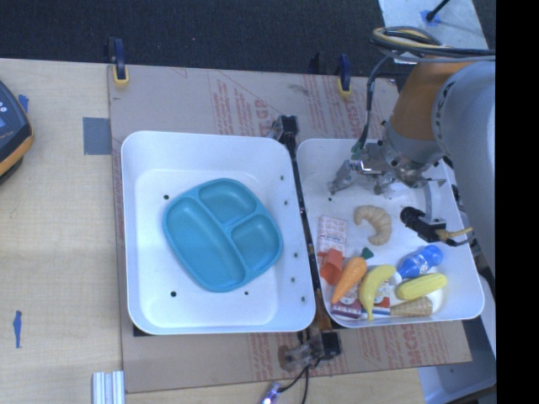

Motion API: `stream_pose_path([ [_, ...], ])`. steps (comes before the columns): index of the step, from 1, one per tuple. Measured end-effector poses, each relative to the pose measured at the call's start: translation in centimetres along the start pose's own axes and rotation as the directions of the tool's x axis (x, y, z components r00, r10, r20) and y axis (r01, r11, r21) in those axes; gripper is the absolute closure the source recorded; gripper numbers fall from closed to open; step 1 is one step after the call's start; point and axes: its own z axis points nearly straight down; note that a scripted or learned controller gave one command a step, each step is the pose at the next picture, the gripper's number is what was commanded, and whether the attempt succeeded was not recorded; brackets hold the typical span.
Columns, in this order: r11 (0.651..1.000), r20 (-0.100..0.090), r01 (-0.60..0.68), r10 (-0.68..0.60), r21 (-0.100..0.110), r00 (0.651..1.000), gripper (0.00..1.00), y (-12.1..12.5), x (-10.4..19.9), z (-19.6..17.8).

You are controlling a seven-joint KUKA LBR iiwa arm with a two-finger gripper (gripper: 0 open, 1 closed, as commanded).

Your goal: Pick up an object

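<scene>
Nearby: croissant (374,223) below tool (368,178) | carrot (349,279) | banana (375,284)

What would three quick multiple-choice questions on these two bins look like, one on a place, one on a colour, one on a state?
1. Where is the croissant?
A. left bin
B. right bin
C. on the cardboard

2. What colour is the divided plate?
A. blue
B. red
C. green

3. How does the divided plate sit?
A. alone in the left bin
B. stacked on the toy food
C. under the gripper

Answers: 1 B, it lies in the right bin below the gripper. 2 A, it is plainly light blue. 3 A, nothing else lies beside it.
</scene>
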Motion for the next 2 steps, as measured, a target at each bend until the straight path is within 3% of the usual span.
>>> stream_pose_path([
  [1, 1.0, 0.0, -0.001, 0.001, 0.0, 1.0, 0.0, -4.8, -2.4, -9.9],
  [2, 1.0, 0.0, 0.001, -0.001, 0.003, 1.0, 0.0, -7.7, -3.1, -1.3],
])
